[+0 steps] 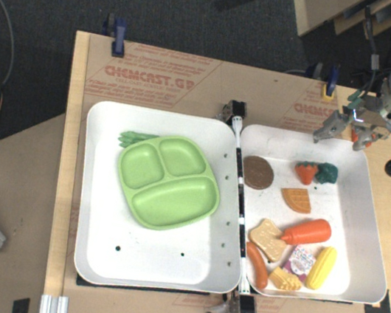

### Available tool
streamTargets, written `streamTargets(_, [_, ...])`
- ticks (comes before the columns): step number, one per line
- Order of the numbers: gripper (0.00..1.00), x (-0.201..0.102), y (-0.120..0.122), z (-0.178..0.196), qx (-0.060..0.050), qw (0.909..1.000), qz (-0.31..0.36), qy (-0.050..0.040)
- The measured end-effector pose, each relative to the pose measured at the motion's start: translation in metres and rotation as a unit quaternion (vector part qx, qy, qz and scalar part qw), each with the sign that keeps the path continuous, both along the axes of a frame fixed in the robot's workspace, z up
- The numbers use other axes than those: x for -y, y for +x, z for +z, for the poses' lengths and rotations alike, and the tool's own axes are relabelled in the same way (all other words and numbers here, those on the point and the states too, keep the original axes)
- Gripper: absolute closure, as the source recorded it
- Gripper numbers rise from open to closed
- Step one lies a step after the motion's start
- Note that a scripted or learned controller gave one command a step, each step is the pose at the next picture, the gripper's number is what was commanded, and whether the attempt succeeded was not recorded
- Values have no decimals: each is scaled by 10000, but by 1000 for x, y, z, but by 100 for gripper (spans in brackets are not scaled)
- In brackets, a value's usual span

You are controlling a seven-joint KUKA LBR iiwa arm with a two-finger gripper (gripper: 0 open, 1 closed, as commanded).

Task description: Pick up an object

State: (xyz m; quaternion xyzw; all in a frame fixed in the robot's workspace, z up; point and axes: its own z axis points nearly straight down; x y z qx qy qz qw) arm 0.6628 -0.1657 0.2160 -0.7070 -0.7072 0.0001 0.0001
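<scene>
The two-finger gripper of the grey arm with the orange band was seen at the far edge of the right shallow white plastic bin, raised above its rim near the upper right of the camera view. Two grey fingers were visible, one toward the left and one toward the right, spread apart with nothing between them. No object was held.

The nearest candidate for the pick was judged to be the small red toy strawberry with a dark green leafy cap, which lay in the far part of the right bin, just below the gripper in the view and slightly toward its left finger. Its long axis ran roughly left to right, red body to the left and green cap to the right. A mostly downward approach would therefore be called for, with little sideways travel.

Other items were set further from the gripper: a round brown disc near the divider between the bins, an orange wedge-shaped piece at mid-bin, and an orange carrot-shaped toy lying aslant nearer the camera. A yellow corn cob was crowded with further small pieces at the near edge.

A light green three-compartment plastic plate occupied the left white bin, well apart from the gripper
</scene>
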Motion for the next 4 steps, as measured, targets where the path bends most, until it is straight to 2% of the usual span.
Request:
streamTargets(1, [0, -10, 1, -140, -48, 10000, 11, 13])
streamTargets(2, [100, -9, 5, -120, 22, 10000, 13, -10])
streamTargets(3, [100, -21, -58, -66, -16, 10000, -12, 7])
streamTargets(4, [100, -83, -66, -29, 12, 10000, 22, 3])
